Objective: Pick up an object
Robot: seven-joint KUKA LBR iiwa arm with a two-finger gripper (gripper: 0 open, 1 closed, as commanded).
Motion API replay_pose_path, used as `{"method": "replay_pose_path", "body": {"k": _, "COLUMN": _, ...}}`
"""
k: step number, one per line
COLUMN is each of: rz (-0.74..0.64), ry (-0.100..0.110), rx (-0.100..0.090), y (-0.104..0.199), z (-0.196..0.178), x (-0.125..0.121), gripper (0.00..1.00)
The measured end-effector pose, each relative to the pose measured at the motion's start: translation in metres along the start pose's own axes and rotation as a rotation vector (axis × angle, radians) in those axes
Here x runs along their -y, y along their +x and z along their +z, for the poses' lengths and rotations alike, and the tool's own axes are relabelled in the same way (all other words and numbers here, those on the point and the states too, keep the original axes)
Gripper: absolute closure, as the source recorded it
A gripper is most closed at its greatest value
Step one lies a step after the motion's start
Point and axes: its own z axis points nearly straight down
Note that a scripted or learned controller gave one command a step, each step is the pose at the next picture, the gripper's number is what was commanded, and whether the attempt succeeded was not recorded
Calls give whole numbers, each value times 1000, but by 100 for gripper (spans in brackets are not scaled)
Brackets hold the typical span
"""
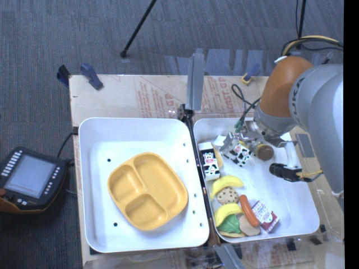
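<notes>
bench — brown top | two white bins side by side

Yellow divided plate in left bin; pendant beside.

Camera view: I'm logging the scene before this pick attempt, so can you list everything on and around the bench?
Bins: 2, white, side by side on bench.
Divided plate: 1, yellow, in left bin.
Bananas: 2, yellow, right bin, near its left wall.
Cookie: 1, tan, between the bananas.
Sausage: 1, orange-red, right bin front.
Cow-print cartons: 2, black and white, right bin rear.
Red packet: 1, beside sausage.
Pendant: 1, dark, floor left of bench.
Clamps: 2, blue, bench rear left corner.
Gripper: 1, over right bin rear.
</notes>
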Motion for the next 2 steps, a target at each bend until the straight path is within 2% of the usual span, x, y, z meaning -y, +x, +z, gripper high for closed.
{"method": "replay_pose_path", "body": {"k": 1, "rz": -1, "ry": 5, "rx": -1, "y": 0, "z": -8, "x": 1, "gripper": 100}}
{"method": "replay_pose_path", "body": {"k": 2, "rz": -62, "ry": -12, "rx": 3, "y": 51, "z": -126, "x": -1, "gripper": 100}}
